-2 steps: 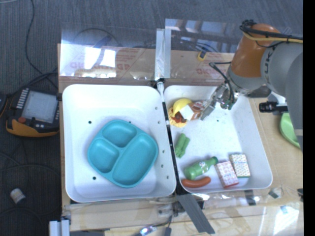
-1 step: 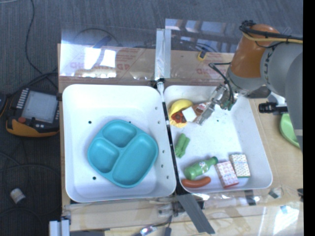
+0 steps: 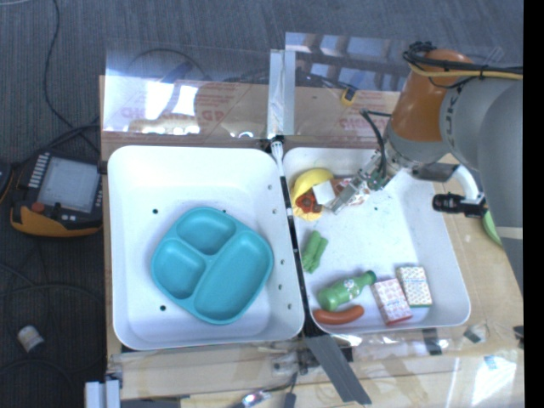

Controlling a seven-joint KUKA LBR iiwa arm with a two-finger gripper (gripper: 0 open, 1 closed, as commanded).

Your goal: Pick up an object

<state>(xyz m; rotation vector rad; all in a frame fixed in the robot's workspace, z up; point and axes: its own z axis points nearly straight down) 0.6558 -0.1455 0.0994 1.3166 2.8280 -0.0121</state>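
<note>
1. While the grey arm [image 3: 476, 117] with its orange band reaches in from the right, two shallow white bins sit side by side on the bench: the left bin [image 3: 136, 177] and the right bin [image 3: 442, 253].
2. Left bin count: one thing, a teal divided plate [image 3: 212, 264] with three compartments, lying a little toward the near side.
3. Right bin count: one yellow banana-like toy [image 3: 308, 182] at the far left corner, one small red-and-white item [image 3: 324, 195] touching it, one green block [image 3: 314, 251] by the dividing wall, one green bottle [image 3: 344, 291], one red sausage [image 3: 337, 315] along the near wall, and two patterned boxes [image 3: 403, 294] side by side at the near right.
4. Outside the bins, one orange-and-black control pendant [image 3: 53, 195] lies on the carpet to the left, and one small grey object [image 3: 30, 337] sits near the lower left corner.
5. Down at the far left part of the right bin, the gripper [image 3: 355, 188] hangs low, tilted toward the yellow toy.
6. The red-and-white item lies just beside the gripper tip, on its left, with the yellow toy right behind that.
7. How the gripper stands, spread or closed, I cannot tell; the tip is too small and blurred, and nothing can be made out as gripped.
8. Green bottle, sausage and boxes lie well apart from the gripper, across the bin on the near side.
</note>
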